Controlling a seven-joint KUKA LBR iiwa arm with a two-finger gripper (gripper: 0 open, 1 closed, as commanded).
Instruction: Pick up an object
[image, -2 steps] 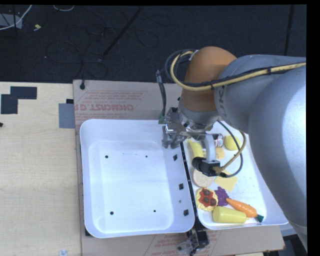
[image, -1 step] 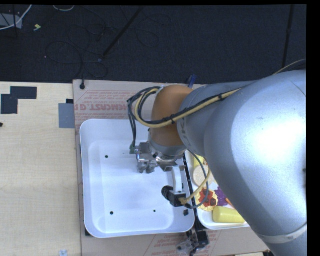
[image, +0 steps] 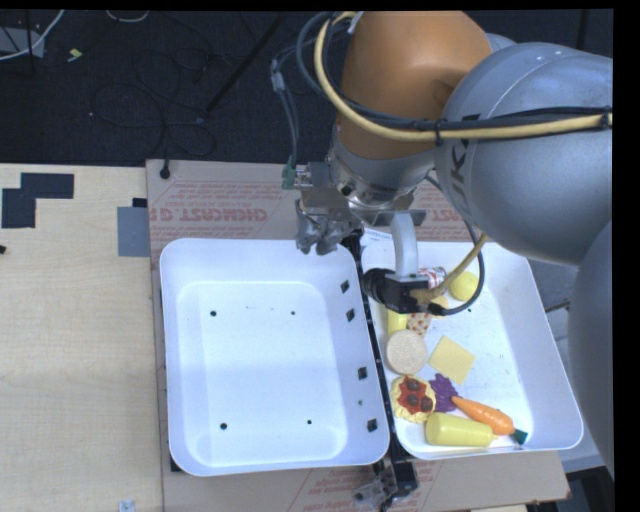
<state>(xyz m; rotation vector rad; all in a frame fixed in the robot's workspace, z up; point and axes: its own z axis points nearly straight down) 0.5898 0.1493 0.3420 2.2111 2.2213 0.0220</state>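
Gripper (image: 322, 238) above far end of divider (image: 366, 340) between bins, at far right corner of left bin (image: 250, 370). Spread or pressed together: cannot tell. Toys lie in right bin (image: 545, 340), well apart from gripper: yellow ball (image: 463, 286) near far edge, cracker (image: 407, 352) by left wall, cheese (image: 452, 358) just beside it, grapes (image: 443, 388) mid-bin, carrot (image: 482, 411) and yellow lump (image: 458, 431) along near edge.

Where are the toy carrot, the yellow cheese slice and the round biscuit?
toy carrot (image: 483, 411), camera view, middle of its orange body.
yellow cheese slice (image: 452, 359), camera view, centre of the flat square.
round biscuit (image: 407, 352), camera view, centre of its pale top.
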